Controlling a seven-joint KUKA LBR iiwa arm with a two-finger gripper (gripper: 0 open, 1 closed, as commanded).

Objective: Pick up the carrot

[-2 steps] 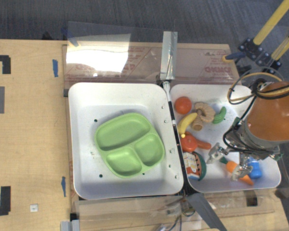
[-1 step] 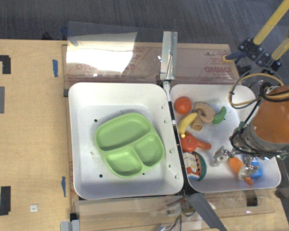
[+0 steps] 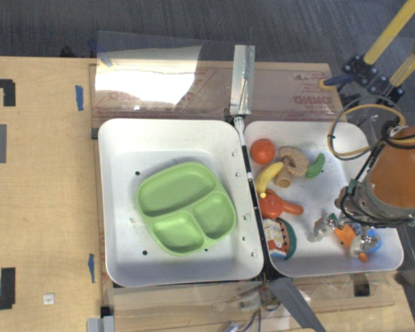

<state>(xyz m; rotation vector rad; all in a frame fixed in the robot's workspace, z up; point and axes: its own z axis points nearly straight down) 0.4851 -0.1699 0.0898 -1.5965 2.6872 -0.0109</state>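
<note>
Jaws (image 3: 323, 227) of mine hang low over the right bin (image 3: 387, 263), near its right wall; whether they are clenched or released I cannot tell. My carrot (image 3: 282, 205) lies apart from them, close to the bin's left edge, with bare white floor between us. A banana (image 3: 268, 176) sits just above it, a tomato (image 3: 263, 151) beyond. The left bin (image 3: 117, 185) carries a green tray (image 3: 186, 207).
</note>
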